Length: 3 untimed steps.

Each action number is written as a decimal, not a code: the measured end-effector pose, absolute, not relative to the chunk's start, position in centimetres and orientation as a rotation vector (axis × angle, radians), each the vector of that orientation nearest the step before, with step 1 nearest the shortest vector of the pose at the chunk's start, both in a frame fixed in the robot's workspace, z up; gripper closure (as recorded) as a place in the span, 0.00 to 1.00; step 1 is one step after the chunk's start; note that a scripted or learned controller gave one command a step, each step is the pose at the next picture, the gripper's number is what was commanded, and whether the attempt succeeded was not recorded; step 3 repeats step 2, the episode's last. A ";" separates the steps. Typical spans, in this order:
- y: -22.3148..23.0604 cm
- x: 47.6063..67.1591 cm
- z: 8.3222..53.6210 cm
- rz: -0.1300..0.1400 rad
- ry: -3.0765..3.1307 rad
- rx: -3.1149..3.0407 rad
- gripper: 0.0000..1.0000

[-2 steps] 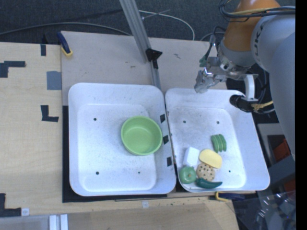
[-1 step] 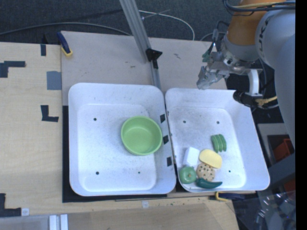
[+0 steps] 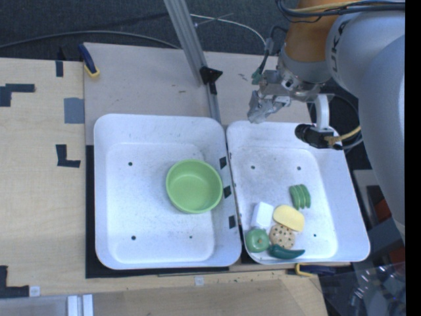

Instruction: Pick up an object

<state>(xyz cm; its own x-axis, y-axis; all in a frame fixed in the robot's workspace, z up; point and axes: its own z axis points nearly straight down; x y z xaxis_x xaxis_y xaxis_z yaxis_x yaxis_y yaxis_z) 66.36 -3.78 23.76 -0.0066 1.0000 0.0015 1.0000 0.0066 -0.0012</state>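
Note:
My gripper hangs over the far left edge of the right bin, well above its floor, with nothing seen between its fingers. A cluster of small things lies in the near corner of that bin: a green ridged piece, a yellow piece, a white block, a tan dotted cookie, a green round fruit and a dark green pepper. A green bowl stands upright in the left bin.
A slanted metal pole rises from behind the bins, close to the left of my gripper. The wooden bench spreads to the left, with dark tape marks on it.

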 end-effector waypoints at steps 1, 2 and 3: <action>0.8 66.9 24.1 0.000 -2.227 -2.214 1.00; 6.4 66.9 24.3 -0.001 -2.228 -2.212 1.00; 6.4 66.9 24.3 -0.001 -2.228 -2.212 1.00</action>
